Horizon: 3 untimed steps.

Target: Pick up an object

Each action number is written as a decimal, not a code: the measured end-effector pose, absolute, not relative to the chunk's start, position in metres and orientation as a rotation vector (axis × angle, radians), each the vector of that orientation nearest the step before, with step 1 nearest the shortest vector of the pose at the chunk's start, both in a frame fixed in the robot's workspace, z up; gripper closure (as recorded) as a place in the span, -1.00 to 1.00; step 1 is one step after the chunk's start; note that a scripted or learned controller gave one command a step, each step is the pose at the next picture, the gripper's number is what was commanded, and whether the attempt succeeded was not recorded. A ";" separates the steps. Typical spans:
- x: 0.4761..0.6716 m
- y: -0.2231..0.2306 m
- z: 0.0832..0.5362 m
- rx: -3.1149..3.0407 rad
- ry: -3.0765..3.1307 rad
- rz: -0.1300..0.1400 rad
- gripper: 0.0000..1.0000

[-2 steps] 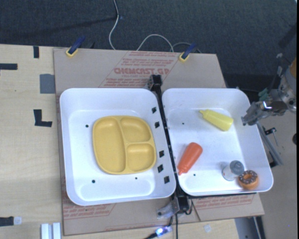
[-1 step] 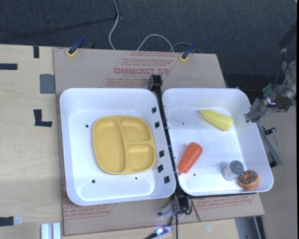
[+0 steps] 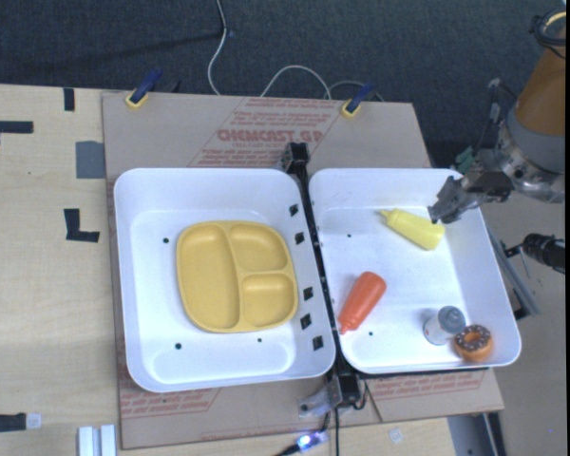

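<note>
In the right bin (image 3: 475,255) lie a yellow squeeze bottle (image 3: 412,227) near the back, an orange carrot-shaped piece (image 3: 361,300) toward the left, a small grey can (image 3: 444,324) and a sprinkled doughnut (image 3: 474,342) in the front right corner. My gripper (image 3: 448,203) hangs over the bin's back right part, its dark fingers just right of the yellow bottle's end. Nothing shows between the fingers.
The left bin (image 3: 142,255) holds a yellow divided plate (image 3: 236,275). A black clip divider (image 3: 304,245) joins the two bins. Both stand on a cardboard sheet (image 3: 266,131) on the wooden bench. A white cable (image 3: 266,79) loops behind.
</note>
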State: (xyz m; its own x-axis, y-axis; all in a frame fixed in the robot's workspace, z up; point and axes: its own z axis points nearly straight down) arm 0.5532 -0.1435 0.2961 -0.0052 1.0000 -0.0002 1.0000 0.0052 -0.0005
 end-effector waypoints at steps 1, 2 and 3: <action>0.572 -0.090 0.279 -2.217 -2.224 0.003 1.00; 0.590 -0.042 0.266 -2.216 -2.226 0.003 1.00; 0.594 0.003 0.264 -2.216 -2.226 0.002 1.00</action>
State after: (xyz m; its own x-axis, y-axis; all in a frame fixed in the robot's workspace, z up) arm 0.5945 0.0033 0.2639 -0.0044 1.0000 -0.0003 1.0000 0.0044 -0.0018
